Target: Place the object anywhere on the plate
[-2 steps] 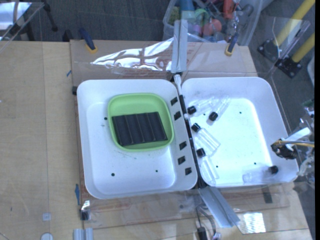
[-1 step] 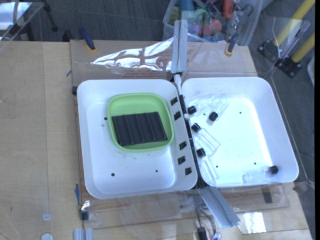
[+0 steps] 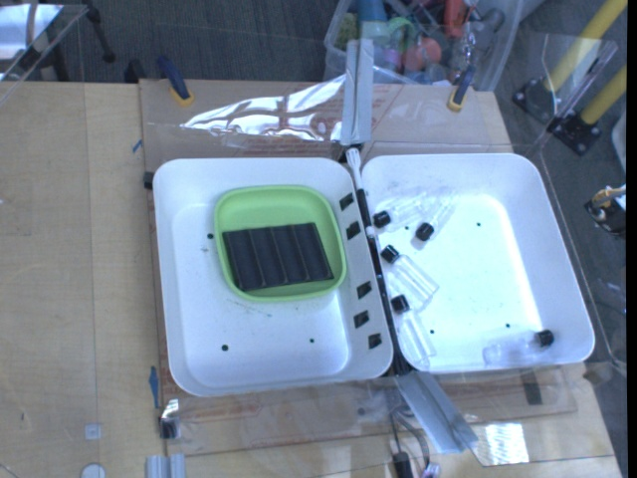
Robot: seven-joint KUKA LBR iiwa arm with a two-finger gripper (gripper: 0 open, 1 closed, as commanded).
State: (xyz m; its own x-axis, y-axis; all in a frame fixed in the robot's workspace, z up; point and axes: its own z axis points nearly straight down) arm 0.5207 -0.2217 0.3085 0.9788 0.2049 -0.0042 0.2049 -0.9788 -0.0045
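Observation:
A light green square plate (image 3: pixel 280 199) sits in the left white bin (image 3: pixel 182 277), toward its back. A dark grey ridged rectangular object (image 3: pixel 277 255) lies flat on the plate, covering most of its floor and reaching its front rim. Several small clear vials with black caps lie scattered in the right white bin (image 3: pixel 559 257), among them one (image 3: pixel 423 232) near the back left and one (image 3: pixel 543 339) in the front right corner.
Black clips (image 3: pixel 362 289) line the wall where the two bins meet. Behind the bins lies crumpled clear film (image 3: pixel 284 118), and a clear tub of colourful items (image 3: pixel 428 13) stands at the back. Bare wooden bench (image 3: pixel 70 267) stretches to the left.

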